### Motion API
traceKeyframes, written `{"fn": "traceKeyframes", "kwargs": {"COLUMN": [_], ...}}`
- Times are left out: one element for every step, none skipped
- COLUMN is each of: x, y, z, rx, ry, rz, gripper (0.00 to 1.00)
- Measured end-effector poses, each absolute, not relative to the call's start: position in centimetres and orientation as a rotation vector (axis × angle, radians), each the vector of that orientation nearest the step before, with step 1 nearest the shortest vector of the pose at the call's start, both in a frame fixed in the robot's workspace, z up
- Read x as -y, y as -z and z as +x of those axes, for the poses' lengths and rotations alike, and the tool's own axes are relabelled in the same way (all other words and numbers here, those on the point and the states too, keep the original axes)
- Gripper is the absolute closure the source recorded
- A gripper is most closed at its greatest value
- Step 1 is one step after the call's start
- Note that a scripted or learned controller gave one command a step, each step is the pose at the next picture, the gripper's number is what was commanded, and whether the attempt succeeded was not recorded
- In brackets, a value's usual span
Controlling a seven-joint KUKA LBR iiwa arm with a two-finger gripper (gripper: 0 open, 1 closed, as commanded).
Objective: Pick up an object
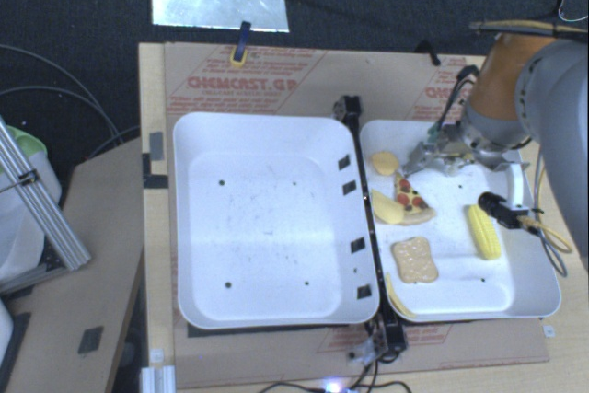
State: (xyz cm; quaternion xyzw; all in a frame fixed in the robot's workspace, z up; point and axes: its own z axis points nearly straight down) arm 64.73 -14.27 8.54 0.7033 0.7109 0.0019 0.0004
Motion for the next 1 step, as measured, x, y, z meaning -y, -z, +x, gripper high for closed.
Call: {"fn": "traceKeyframes", "kwargs": {"x": [8.78], "y": [-8.42], "z": [58.95], "rx": [-2.233], "ry": [0.000], "rz": [2.217], "gripper": [0.00]}}
